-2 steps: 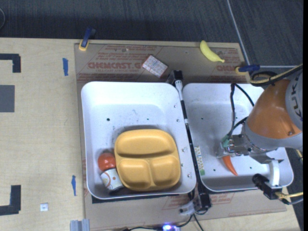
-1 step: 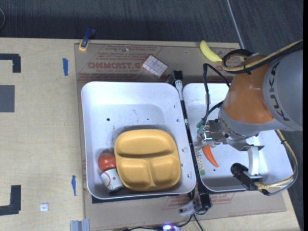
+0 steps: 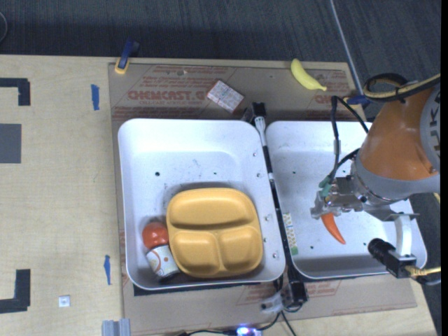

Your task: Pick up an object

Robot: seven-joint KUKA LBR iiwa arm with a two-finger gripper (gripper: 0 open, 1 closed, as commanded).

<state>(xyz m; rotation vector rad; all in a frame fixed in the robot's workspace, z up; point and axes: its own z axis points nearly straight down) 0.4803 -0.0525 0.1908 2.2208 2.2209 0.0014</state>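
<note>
The jaws [image 3: 334, 207] hang low in the right bin [image 3: 301, 152], and an orange carrot-shaped toy [image 3: 334, 227] pokes out just beneath them, its tip pointing toward the bin's near wall. The carrot's upper end is hidden behind the wrist hardware, so whether the jaws are clenched on it or released cannot be told. The arm's orange band [image 3: 399, 142] is cut off at the right edge. In the left bin [image 3: 140, 159] a yellow three-compartment tray [image 3: 213, 229] covers part of a red-and-white object [image 3: 158, 247], too hidden to identify. Beyond the bins, on the worktop [image 3: 49, 187], lie a yellow banana [image 3: 306, 75] and a small checked card [image 3: 224, 95]. Red print on the cardboard [image 3: 168, 93] reads roughly "CHEMCAST".
</note>
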